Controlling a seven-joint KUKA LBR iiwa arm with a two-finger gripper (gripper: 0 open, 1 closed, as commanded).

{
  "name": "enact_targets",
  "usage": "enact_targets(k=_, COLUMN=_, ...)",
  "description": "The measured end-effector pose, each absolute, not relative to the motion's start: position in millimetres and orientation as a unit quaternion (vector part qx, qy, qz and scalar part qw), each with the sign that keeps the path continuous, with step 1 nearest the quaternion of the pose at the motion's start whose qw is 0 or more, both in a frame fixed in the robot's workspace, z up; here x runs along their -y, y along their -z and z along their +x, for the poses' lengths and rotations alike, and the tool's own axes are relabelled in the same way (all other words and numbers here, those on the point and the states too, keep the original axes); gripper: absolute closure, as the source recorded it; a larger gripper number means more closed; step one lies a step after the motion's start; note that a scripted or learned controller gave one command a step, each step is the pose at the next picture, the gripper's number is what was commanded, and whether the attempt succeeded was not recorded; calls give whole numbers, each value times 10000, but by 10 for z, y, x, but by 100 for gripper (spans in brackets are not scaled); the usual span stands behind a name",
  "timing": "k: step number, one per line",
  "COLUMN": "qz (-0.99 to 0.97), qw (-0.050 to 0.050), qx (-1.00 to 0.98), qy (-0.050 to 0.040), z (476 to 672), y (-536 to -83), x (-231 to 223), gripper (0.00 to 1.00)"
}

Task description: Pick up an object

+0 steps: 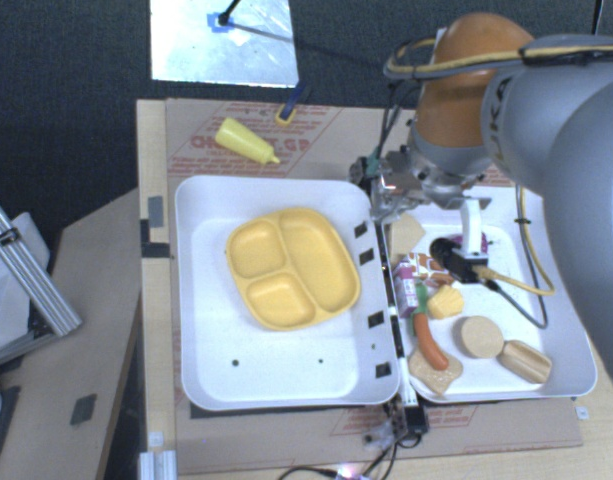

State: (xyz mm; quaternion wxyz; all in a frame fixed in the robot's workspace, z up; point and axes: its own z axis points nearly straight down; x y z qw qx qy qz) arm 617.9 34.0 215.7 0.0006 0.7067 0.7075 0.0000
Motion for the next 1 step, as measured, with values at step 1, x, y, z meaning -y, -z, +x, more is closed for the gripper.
enact_targets(k=1, qz=7067, qw=9, qx=-7075, qy=-11, z=6266, y=-2237, x=-293, gripper=100)
